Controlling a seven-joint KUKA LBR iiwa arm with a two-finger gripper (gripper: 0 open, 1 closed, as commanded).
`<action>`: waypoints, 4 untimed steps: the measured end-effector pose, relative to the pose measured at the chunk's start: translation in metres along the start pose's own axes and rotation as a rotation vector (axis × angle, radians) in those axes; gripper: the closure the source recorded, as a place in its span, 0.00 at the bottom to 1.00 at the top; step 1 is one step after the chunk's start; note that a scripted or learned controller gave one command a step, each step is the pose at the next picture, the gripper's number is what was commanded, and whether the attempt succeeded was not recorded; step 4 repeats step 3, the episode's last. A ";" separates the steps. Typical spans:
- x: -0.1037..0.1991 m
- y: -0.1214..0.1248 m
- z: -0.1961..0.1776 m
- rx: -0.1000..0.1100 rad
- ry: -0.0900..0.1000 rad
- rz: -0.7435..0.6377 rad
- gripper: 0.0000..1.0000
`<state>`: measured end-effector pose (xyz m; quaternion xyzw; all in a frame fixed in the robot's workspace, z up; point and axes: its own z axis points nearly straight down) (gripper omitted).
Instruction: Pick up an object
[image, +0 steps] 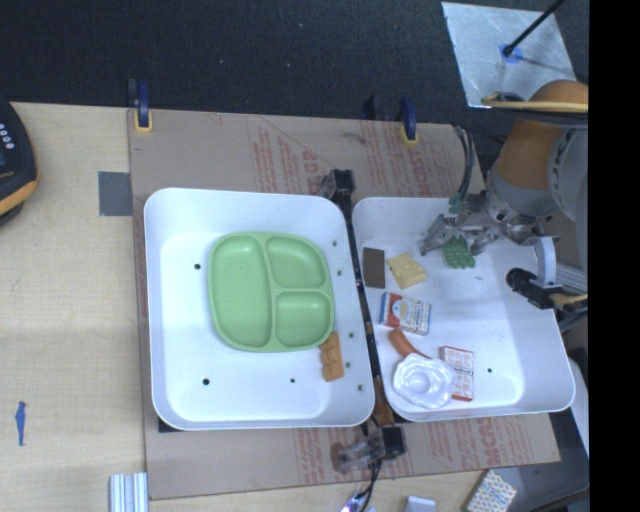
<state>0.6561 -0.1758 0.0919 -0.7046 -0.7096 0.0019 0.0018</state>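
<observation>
The tool (452, 240) partly hides a small green object (460, 255), too blurred to identify.

The gripper (452, 238) sits low over the far part of the right bin (520, 345), and a little green bumpy thing (459, 254) is right at its tip, touching or nearly so. Can't tell if it's actually pinched. Just left of the gripper and a bit nearer the camera lies a pale yellow wedge (406, 270), flat, with a dark brown rectangular piece (374, 267) beside it. Further toward the camera: a red-and-white packet (408, 313), an orange sausage-like stick (406, 345), a clear plastic cup (421, 383) and another red packet (459, 369).
</observation>
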 end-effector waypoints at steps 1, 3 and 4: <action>-0.036 0.000 -0.001 -0.005 -0.001 0.005 0.00; -0.038 0.000 -0.001 -0.004 -0.002 0.005 0.00; -0.038 0.000 -0.001 -0.004 -0.002 0.005 0.00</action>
